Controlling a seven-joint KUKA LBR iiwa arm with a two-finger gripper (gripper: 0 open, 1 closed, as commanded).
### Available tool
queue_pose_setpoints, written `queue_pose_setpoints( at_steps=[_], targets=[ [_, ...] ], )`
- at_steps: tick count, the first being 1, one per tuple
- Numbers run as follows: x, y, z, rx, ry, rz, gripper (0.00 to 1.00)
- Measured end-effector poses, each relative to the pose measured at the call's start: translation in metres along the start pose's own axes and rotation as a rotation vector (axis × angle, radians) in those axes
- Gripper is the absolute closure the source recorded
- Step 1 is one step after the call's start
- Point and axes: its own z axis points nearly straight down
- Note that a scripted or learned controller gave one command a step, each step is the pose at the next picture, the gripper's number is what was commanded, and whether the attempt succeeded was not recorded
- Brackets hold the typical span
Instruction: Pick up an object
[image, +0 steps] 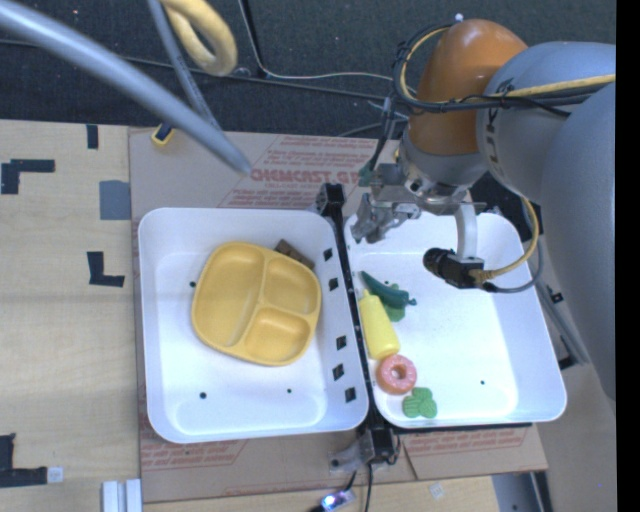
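The right bin (500, 340) holds a yellow cylinder-shaped toy (378, 325), a dark green toy (388, 292) just above it, a pink ring (397, 373) and a small green piece (420, 404), all along its left side. My gripper (372, 226) hangs over the bin's upper left corner, above and apart from the green toy. Nothing shows between its fingers. The orange band of the arm (455, 75) rises behind it.
The left bin (170, 300) holds a yellow divided plate (257, 302) with a small brown object (290, 250) at its upper edge. A black divider strip (343, 310) runs between the bins. A grey pole (110, 70) crosses the upper left.
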Motion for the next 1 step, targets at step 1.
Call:
queue_pose_setpoints(
  at_steps=[1],
  targets=[
    [0.0626,-0.0002,0.0093,0.0,0.0,-0.002,1.0]
  ],
)
